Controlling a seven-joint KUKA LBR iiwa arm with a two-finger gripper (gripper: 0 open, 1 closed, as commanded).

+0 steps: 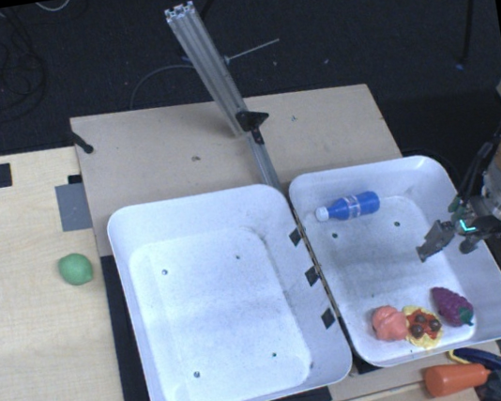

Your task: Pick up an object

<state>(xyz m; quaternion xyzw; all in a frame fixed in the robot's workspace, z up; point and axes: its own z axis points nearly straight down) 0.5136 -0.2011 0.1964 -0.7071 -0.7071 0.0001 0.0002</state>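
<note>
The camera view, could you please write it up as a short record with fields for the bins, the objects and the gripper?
right bin: blue bottle lying near far wall; peach toy, yellow toy, purple grapes along near wall
left bin: white, shallow
gripper: over right bin's right side, holding nothing
outside bins: green ball left; orange carrot in front

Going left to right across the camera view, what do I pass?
Green ball → left bin → blue bottle → peach-coloured fruit → purple grapes → gripper.
</note>
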